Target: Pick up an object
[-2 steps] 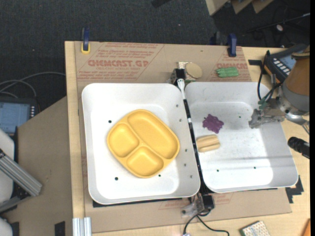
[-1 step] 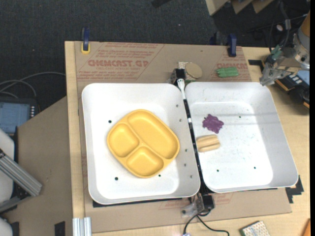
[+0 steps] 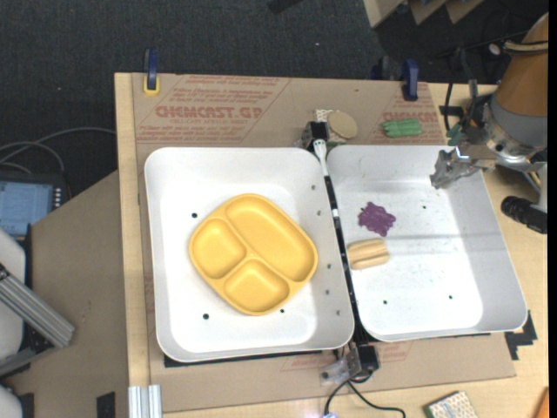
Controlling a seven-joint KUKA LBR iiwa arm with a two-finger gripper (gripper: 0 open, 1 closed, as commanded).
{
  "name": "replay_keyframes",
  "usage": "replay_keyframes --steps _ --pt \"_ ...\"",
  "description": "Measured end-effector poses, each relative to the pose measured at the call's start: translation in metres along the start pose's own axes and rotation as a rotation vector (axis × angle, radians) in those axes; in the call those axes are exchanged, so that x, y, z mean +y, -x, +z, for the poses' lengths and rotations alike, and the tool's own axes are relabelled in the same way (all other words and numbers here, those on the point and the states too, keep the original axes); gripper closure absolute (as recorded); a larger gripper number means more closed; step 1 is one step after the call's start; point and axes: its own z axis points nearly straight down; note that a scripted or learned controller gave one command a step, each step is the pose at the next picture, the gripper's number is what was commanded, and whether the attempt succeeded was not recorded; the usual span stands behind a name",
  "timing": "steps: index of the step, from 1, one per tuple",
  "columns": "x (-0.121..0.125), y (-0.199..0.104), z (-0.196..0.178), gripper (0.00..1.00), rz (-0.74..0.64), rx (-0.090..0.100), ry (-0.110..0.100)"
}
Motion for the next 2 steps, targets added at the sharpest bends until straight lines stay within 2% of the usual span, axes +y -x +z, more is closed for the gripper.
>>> replay_keyframes --steps 1,2 --pt "-0.015 0.009 0.037 1.0 0.002 -0.001 0.0" --pt "-0.062 0.052 0.074 1.0 0.006 -0.001 -0.001"
